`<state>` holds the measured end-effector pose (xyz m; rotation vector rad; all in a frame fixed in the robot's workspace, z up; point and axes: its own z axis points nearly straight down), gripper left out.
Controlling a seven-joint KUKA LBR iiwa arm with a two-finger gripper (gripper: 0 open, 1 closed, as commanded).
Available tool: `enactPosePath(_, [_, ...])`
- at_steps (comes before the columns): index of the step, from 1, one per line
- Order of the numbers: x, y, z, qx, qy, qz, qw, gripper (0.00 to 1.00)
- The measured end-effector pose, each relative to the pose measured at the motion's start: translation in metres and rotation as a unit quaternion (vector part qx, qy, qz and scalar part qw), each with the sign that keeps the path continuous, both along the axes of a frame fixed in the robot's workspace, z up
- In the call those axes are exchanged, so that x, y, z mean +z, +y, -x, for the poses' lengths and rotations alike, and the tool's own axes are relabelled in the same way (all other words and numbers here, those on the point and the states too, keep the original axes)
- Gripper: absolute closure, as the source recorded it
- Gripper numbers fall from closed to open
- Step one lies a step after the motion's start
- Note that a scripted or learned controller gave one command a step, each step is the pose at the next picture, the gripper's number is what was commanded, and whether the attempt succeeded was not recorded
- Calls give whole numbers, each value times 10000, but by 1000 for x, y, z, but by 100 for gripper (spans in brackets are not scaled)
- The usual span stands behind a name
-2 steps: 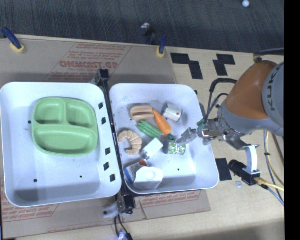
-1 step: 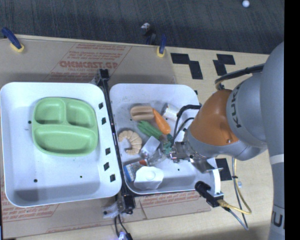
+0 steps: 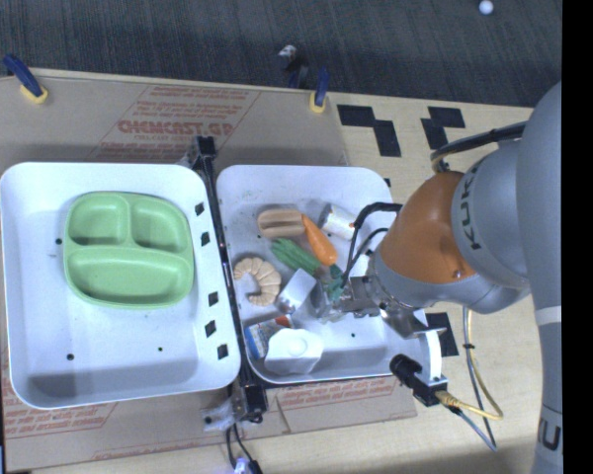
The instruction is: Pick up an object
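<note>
Down in the right bin [image 3: 371,181], the gripper [image 3: 328,299] hung over a jumble of toy food: a carrot [image 3: 319,241], a green pod [image 3: 295,257], a hot dog [image 3: 280,221], a croissant [image 3: 258,276] and a white carton [image 3: 293,349]. They looked light, hard and slick; the carrot's middle seemed easiest to pinch. Whether the gripper was open or closed, I couldn't tell.
</note>
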<state>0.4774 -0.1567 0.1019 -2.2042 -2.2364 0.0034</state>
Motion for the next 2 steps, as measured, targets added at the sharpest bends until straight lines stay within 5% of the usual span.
enactPosePath(1, [185, -55, -33, -40, -32, 14, 10000, 100])
enactPosePath(2, [89, -54, 1, -46, 1, -8, 10000, 100])
